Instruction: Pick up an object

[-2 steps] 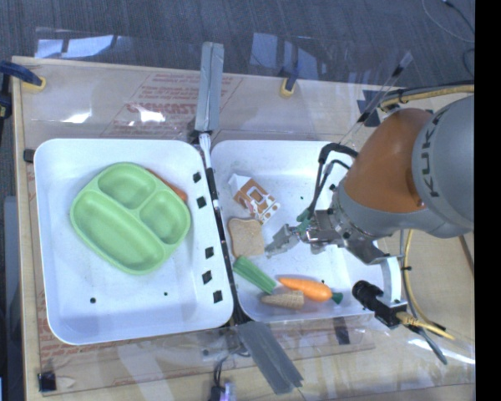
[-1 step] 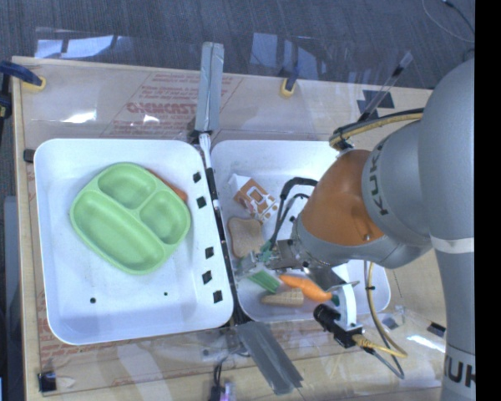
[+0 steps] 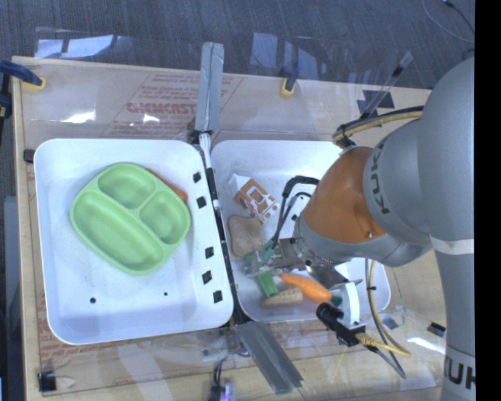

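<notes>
On the worktop [image 3: 83, 98] sit 2 white bins. The left bin [image 3: 58, 307] holds a green divided plate [image 3: 131, 215] with an orange thing [image 3: 174, 186] peeking from behind it. The arm [image 3: 376, 199] reaches down into the right bin [image 3: 234, 161], its pincer [image 3: 277, 256] low among a heap of toys; I cannot tell its state. A carrot [image 3: 307, 286] lies just beside it, near a tan slice [image 3: 245, 235], a green piece [image 3: 267, 285] and a small orange-and-white box [image 3: 255, 199].
</notes>
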`<act>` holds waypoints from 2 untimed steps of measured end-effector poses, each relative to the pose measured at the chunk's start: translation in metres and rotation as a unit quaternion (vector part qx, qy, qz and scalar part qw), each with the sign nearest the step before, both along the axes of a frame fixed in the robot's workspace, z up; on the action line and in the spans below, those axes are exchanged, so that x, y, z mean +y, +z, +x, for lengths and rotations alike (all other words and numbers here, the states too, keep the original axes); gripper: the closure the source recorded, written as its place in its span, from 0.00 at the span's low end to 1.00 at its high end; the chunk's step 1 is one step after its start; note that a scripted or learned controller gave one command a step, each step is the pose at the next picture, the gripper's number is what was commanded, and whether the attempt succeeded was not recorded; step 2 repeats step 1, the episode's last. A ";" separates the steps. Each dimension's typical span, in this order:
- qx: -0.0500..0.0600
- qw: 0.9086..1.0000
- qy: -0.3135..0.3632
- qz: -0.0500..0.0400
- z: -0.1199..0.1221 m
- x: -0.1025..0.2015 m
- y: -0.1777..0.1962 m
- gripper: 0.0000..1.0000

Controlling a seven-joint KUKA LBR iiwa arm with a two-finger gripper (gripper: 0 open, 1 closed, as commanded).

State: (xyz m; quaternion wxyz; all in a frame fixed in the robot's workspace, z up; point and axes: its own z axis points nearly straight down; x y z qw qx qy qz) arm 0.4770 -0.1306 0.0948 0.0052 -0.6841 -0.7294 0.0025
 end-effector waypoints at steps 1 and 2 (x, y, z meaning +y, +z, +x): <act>-0.003 0.997 0.072 -0.001 0.040 -0.011 0.140 1.00; -0.003 0.997 0.072 -0.001 0.040 -0.011 0.140 1.00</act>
